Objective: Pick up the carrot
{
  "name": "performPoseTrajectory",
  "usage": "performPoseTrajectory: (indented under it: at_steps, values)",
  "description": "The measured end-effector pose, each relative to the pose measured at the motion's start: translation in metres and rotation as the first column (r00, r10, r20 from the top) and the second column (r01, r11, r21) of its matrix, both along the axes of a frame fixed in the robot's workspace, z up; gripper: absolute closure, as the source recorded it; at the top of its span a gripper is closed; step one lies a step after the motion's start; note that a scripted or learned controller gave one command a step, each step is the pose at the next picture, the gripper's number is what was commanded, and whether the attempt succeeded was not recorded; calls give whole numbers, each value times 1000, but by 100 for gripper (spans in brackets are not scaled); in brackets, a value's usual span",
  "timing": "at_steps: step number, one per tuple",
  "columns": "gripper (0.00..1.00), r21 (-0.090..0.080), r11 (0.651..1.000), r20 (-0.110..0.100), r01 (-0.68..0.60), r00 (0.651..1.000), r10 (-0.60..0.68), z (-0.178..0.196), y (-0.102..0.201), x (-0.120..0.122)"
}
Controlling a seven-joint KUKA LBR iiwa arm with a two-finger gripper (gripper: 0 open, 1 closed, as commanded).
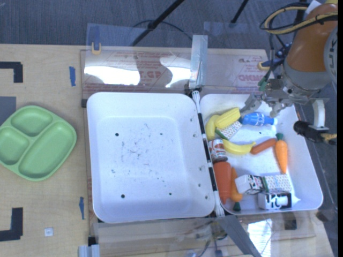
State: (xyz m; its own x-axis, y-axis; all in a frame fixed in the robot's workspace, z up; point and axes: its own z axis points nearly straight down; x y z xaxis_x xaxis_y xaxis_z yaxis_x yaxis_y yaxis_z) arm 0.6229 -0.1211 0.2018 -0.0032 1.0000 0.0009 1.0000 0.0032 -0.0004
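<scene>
Two white bins (pixel 144 111) sit on a wooden bench (pixel 43 58). An orange carrot (pixel 281 155) with a green top lies in the right one; the gripper (pixel 266 105) hangs wide open, holding nothing.

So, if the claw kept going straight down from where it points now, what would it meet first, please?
Probably the small blue plastic bottle lying just below the claw, not the orange carrot; depth is hard to judge from above.

arm (pixel 313 42): cut off by right and top edges | white boxes (pixel 268 189): print too small to read | surface (pixel 43 68): cropped at left edge
</scene>
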Motion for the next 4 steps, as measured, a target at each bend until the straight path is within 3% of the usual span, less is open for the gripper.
performPoseTrajectory:
  at_steps: [1, 2, 3, 4]
  values:
    - [0, -1, 1000, 0, -22, 1000, 22, -44, -44, -48]
    - [0, 1, 973, 0, -232, 973, 232, -50, -86, -95]
    - [0, -2, 1000, 4, 21, 1000, -21, -41, -101, -44]
    - [0, 0, 962, 1, -274, 962, 274, -74, -98, -56]
